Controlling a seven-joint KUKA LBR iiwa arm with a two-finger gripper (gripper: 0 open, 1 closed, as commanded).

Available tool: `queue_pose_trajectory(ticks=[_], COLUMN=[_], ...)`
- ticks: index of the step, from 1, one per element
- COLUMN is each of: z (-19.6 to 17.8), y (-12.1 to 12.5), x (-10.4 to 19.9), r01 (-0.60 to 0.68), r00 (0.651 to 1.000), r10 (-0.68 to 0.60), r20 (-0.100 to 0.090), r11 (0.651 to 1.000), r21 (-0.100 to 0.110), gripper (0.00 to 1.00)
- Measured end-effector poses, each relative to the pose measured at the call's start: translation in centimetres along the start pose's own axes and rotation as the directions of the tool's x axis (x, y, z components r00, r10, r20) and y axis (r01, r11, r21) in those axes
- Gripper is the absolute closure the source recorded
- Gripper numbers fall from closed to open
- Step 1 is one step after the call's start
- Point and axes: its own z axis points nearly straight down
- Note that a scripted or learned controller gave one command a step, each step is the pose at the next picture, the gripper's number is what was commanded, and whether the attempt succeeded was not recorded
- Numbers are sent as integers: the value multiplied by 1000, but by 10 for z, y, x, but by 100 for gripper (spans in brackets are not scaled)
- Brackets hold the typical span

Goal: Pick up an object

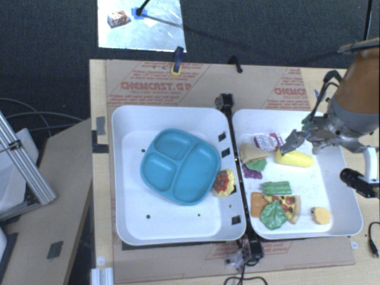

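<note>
While the gripper [290,145] hangs over the right bin [341,215], its tip touches a yellow toy banana [295,158]; whether the fingers are clenched cannot be told. A blue divided plate [178,165] fills the left bin [133,218].

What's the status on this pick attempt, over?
Claw low over right bin, at the yellow toy's left end. Nothing seen held. Sandwich toy and red-white packet crowd close beside the yellow toy.
</note>
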Motion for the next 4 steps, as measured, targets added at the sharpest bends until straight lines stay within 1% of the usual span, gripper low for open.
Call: queue_pose_trajectory(ticks=[1,2,3,4], z=[-11,-18,-3,-36], y=[1,6,-22,-12], x=[0,27,-11,58], r01=[2,5,-5,6], r00=[1000,1000,1000,1000], r10=[-2,-5,5,-6], r20=[0,-1,1,-1], r11=[1000,1000,1000,1000], r21=[-3,-1,2,-3], gripper=[100,100,100,100])
